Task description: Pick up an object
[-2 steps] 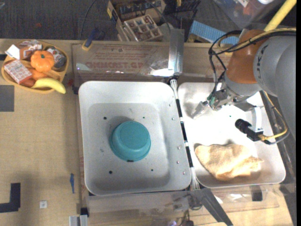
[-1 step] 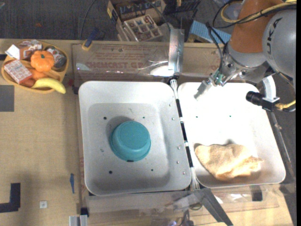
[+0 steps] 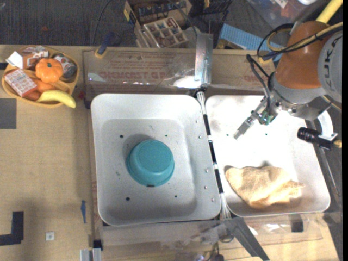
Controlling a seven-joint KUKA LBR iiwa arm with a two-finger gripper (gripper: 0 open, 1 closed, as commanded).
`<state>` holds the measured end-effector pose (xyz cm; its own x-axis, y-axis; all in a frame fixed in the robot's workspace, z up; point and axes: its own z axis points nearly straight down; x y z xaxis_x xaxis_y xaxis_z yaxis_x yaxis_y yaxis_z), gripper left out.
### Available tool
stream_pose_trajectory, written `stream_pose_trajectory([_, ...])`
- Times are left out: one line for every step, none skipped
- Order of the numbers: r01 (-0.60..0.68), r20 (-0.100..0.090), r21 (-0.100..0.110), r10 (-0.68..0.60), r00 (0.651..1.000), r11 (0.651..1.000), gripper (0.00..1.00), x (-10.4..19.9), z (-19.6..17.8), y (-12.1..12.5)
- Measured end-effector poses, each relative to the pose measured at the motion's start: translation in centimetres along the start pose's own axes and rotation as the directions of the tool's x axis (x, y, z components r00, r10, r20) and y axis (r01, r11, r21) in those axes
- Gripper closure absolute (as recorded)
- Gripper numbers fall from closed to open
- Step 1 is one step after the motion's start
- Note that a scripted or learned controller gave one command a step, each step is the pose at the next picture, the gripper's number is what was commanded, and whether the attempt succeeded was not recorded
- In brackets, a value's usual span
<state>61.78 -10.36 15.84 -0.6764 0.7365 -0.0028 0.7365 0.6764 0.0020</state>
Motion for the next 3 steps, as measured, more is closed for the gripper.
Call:
stream_pose_trajectory([0.099,0.004,-0.003,-0.099,0.995,0.995,0.0,-0.6,-2.8,3.4])
stream_pose_trajectory([0.159,0.0,0.0,-0.159,0.987,0.987,0.0,2.4,-1.8,-2.9])
stream_pose_trajectory([0.112,-0.001,0.0,-0.112,0.994,0.994,0.0,4.7,5.5,-6.8])
